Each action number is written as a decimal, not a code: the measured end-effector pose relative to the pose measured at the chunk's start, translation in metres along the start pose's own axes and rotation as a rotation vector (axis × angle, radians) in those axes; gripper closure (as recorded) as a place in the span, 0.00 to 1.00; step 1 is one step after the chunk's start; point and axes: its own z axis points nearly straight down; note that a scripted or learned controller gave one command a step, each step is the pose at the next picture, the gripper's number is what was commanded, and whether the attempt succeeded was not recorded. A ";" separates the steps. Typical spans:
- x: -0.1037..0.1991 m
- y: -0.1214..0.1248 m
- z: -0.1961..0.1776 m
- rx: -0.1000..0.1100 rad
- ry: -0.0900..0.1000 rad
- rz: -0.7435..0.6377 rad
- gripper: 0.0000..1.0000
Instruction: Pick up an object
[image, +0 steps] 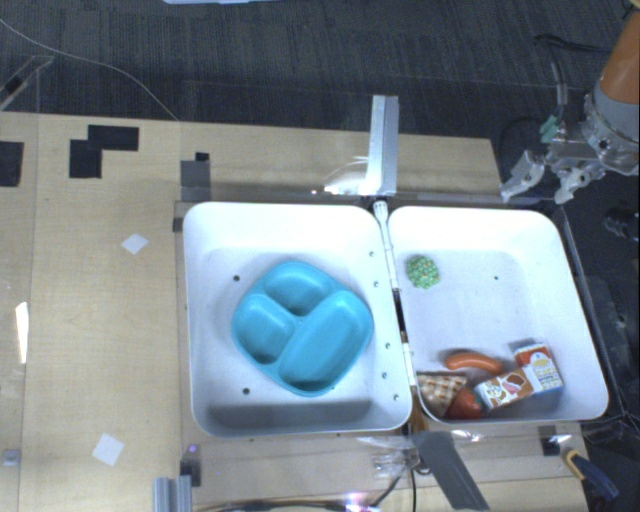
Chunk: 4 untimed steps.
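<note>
Camera view: two white bins are seen side by side, the left bin (205, 300) occupied by a blue divided plate (300, 325). At the upper right of the frame, past the right bin's (520, 250) far corner, the gripper (549, 183) is held with fingers spread, nothing between them. Toward that bin's lower edge, two small cartons (520, 378), an orange sausage (472, 361) and a brown wafer (440, 386) are clustered. A green ball (422, 271) is seen apart, near the divider.

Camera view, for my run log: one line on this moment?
gripper: open, above right bin's far-right corner | holding: nothing | green ball, hot dog: in bin
</note>
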 end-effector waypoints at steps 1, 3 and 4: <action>-0.043 -0.046 0.163 0.003 0.000 0.115 0.00; 0.006 -0.098 0.181 -0.014 -0.004 -0.006 1.00; 0.006 -0.098 0.181 -0.013 -0.004 -0.006 0.00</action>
